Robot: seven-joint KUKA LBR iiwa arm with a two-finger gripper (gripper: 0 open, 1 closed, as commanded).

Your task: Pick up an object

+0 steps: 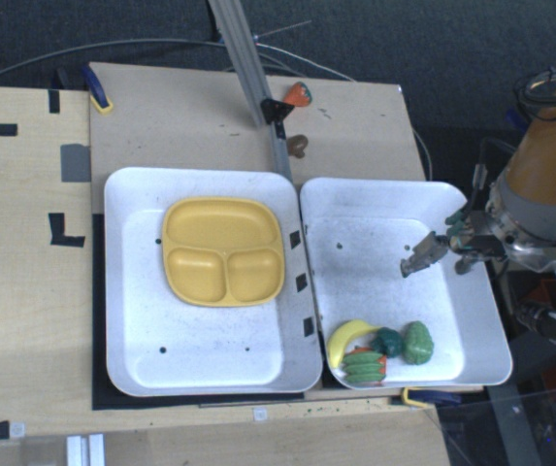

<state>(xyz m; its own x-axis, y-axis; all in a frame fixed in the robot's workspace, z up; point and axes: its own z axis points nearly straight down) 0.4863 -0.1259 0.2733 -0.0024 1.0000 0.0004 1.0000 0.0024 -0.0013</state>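
The arm [539, 178] is a thick, rounded body, orange-tan across its broad curved shell, with a grey band beneath that and a paler silver-grey ring lower down. At its top sits a dark circular cap with a lighter rim. From the grey ring a cluster of dark parts with small greenish bits leads to the tool [423, 257], a slim dark grey piece with a lighter edge. A dark bracket stands beside the shell.
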